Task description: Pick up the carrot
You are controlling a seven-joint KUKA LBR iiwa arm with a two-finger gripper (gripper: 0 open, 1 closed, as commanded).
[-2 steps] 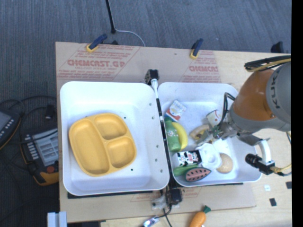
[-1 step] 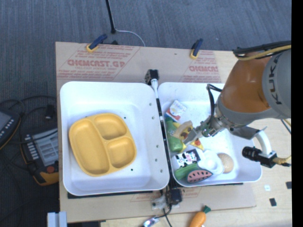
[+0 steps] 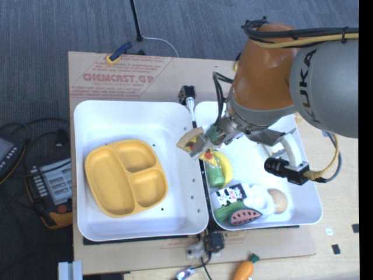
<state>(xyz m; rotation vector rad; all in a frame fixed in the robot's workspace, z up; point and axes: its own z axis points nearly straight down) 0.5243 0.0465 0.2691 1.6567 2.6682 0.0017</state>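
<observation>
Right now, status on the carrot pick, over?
Gripper above the divider between bins, near the green-yellow toy. Carrot outside both bins, on the bench's front edge, untouched. Nothing covers it.

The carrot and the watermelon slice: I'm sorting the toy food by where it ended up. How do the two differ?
The carrot is orange with a green top; the watermelon slice is red with a green rind. The carrot lies outside both bins, on the bench's front edge; the watermelon slice lies inside the right bin, at its front. The carrot lies by itself; the watermelon slice is crowded among other toys. Both are far from the pincer.
</observation>
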